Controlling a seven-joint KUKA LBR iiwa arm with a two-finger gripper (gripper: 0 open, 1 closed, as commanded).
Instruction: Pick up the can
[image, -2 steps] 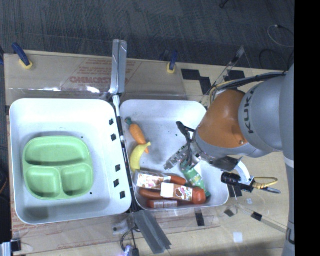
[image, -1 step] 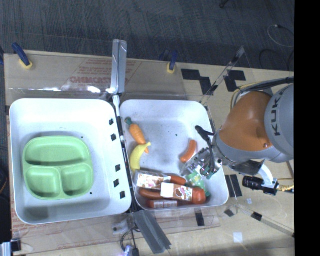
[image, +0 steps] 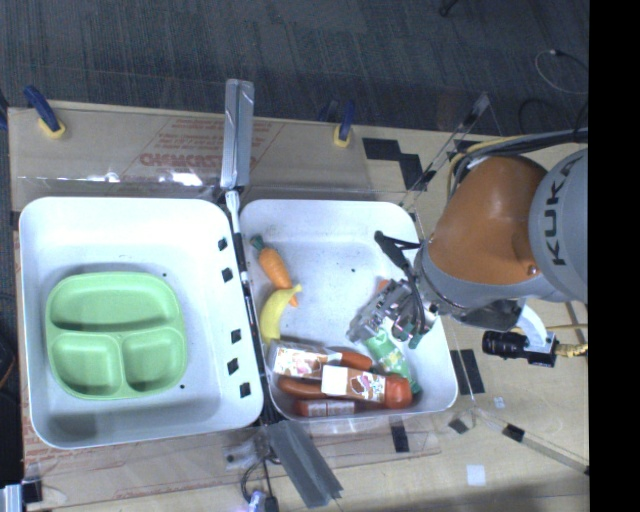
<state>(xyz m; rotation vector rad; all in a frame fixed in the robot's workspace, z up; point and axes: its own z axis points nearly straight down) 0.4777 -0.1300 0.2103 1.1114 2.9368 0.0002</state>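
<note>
You have the gripper (image: 392, 315) low in the right bin (image: 330, 215), near its right wall. Just beside it, toward the near edge, lies the can (image: 388, 352). Farther that way, two cartons (image: 352, 382) lie along the near wall, on top of other items. To the gripper's left lies the banana (image: 273, 310), with the carrot (image: 274, 266) just behind it. Well to the left, past the divider (image: 236, 290), the tray (image: 115, 335) sits in the left bin (image: 60, 225).
</note>
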